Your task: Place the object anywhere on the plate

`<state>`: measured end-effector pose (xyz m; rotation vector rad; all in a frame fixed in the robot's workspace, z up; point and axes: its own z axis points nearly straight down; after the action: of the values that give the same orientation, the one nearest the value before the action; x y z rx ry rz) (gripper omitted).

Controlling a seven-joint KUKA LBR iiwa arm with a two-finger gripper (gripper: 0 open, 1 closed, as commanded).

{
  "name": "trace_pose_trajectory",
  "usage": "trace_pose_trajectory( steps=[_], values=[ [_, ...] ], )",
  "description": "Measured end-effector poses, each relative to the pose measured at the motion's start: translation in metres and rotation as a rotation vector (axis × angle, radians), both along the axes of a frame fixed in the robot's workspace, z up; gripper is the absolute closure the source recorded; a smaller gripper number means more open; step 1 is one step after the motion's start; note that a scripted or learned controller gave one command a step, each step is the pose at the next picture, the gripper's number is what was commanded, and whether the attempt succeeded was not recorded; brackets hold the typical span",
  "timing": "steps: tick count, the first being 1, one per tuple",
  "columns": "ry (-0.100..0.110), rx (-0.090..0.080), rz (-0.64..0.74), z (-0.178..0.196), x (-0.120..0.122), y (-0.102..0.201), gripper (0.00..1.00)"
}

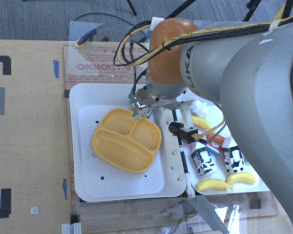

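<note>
- The grey arm, orange band above its wrist, reaches in and sets its gripper (140, 110) over the far right rim of the yellow plate (124, 145).
- The gripper's tip is right at that rim, above the ridge between the plate's two smaller sections. We cannot tell whether it touches the plate.
- The wrist hides the tip from us, so we cannot tell whether the gripper is open or closed, or whether it grips anything.
- The three-section plate lies flat in the left bin (83, 179), turned at a slant.
- We cannot tell which item is the one for the plate. All the loose items we see lie to the right of the plate, in the right bin (219, 116).
- Closest to the plate is a banana (200, 122), with two black-and-white cartons (203, 161) nearer us and two more bananas (212, 184) beyond them.
</note>
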<state>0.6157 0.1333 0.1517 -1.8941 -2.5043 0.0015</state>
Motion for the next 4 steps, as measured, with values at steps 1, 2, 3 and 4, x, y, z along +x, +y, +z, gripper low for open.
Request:
trace_pose_trajectory(
  steps=[1, 2, 3, 4],
  values=[
    [-0.002, 0.0, -0.053, 0.041, -0.049, 0.087, 1.0],
    [-0.002, 0.0, -0.054, 0.041, -0.049, 0.087, 0.0],
    [-0.003, -0.001, -0.006, 0.109, -0.044, 0.043, 0.0],
    [-0.005, -0.001, -0.005, 0.119, -0.043, 0.043, 1.0]
  ],
)
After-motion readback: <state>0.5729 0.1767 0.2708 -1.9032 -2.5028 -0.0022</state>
